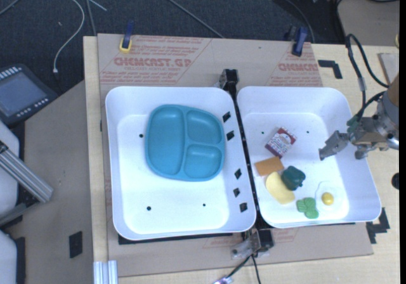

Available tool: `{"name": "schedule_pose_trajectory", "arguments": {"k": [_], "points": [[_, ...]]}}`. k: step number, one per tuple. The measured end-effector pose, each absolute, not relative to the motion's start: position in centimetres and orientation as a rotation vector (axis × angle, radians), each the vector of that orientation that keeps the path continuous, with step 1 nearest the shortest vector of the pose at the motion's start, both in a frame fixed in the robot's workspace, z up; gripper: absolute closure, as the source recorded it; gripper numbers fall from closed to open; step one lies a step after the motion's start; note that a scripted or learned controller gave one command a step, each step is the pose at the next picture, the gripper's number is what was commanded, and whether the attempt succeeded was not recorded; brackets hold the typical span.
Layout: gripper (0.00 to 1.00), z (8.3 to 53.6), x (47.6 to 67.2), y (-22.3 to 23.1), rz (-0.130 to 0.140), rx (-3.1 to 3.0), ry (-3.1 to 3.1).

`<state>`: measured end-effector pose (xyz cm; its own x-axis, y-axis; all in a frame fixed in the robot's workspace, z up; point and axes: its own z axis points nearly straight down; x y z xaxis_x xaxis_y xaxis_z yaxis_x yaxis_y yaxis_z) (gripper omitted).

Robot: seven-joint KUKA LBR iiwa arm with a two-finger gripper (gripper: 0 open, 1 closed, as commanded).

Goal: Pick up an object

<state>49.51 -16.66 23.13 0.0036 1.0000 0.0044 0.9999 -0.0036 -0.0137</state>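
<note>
The gripper (347,143) hung over the right side of the right bin (330,100), near its right wall, reaching in from the right. Its two fingers stood apart, open, with nothing between them; one finger (331,146) pointed down-left toward the bin floor.

The objects lay in a cluster in the lower middle of that bin, well apart from the gripper. A small red-and-white packet (280,142) sat highest. Below it lay an orange block (269,167), then a pale yellow piece (279,187) with a dark green object (293,177) touching its upper right. A bright green item (307,207) lay near the front wall, and a small yellow ball (327,198) just beside it to the right.

The left bin (127,200) held a blue divided plate (185,142), lying flat in its upper middle. Both bins sat side by side on the worktop (95,118).
</note>
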Motion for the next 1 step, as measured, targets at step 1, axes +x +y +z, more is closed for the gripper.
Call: {"name": "schedule_pose_trajectory", "arguments": {"k": [1], "points": [[0.00, 23.74, 49.77, -16.62, 0.000, -2.220, -2.221]]}}
